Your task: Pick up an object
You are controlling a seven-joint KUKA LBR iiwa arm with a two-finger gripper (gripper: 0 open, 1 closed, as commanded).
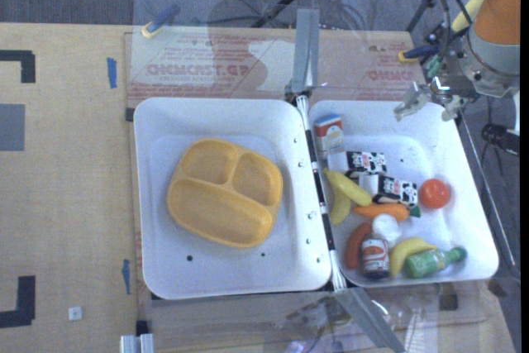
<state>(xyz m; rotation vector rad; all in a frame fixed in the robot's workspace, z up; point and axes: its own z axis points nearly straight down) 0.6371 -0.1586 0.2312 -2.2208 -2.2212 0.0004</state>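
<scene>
Crowded into the right bin [475, 202], a heap of small plastic play food is seen: a smooth red tomato [435, 193] near the right wall, a slim orange carrot [382, 212] to its left, two black-and-white patterned cartons [366, 162], a curved yellow banana [347, 188] along the left wall, and a small white carton with a red and blue label [329, 131] nearer the far corner. Toward the near edge lie a second banana [407, 251], a glossy green bottle [434, 261] on its side, a small can [375, 257] and a reddish sausage shape [358, 242] touching it. None of these is held.

Above the far right corner of that bin, the end effector [430, 102] is seen, pale metal with thin prongs, apart from all the items; whether its fingers are spread or closed cannot be told. Behind it, the grey wrist with its orange band [502, 8] and looped yellow cables is visible.

The left bin [157, 178], a shallow white square with rounded corners, carries a matte yellow tray [225, 192] with three compartments, set at a slant. Both bins rest on a tan board surface [66, 178] marked with black corners and blue tape.
</scene>
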